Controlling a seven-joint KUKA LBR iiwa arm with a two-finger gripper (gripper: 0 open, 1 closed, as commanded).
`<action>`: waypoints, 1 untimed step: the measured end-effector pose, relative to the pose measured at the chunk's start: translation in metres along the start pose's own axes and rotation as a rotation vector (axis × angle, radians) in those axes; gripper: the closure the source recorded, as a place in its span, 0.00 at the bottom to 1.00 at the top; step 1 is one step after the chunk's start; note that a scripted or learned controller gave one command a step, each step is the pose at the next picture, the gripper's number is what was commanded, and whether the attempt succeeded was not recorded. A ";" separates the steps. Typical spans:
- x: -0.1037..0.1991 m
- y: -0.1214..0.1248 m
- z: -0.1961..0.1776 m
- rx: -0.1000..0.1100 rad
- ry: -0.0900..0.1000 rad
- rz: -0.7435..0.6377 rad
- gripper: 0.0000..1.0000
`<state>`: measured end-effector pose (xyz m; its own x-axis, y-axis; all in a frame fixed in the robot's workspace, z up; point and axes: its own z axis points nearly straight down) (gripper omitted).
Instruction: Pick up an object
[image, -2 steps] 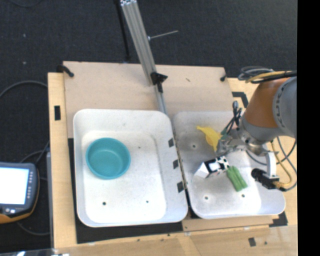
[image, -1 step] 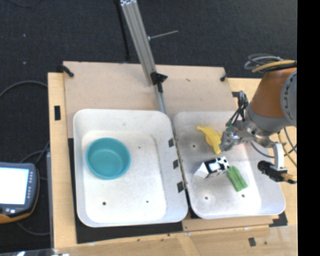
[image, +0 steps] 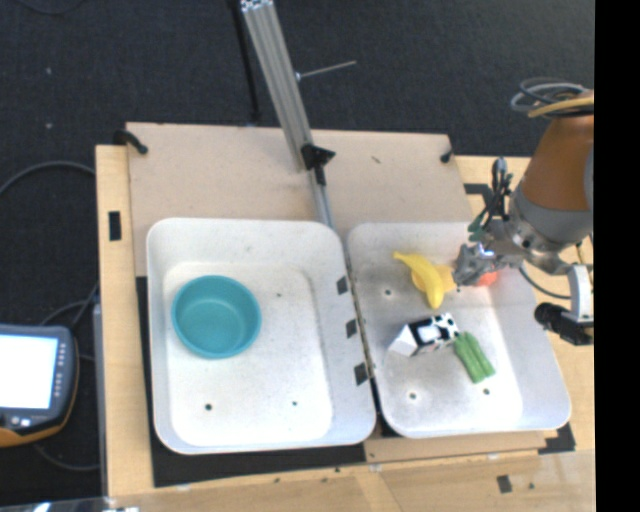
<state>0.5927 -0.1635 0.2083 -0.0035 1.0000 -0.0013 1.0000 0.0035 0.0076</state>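
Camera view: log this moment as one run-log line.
gripper: low in right bin, beside banana | banana, black-and-white toy, green block: lying in right bin | teal bowl: left bin

In the right bin lie a yellow banana (image: 425, 277), a black-and-white box (image: 428, 333) below it, and a green block (image: 474, 357) beside that box.
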 end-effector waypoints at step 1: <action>0.057 -0.007 -0.015 0.004 0.004 -0.004 1.00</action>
<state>0.5856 -0.1068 0.2233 -0.0076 1.0000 0.0026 1.0000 0.0075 0.0033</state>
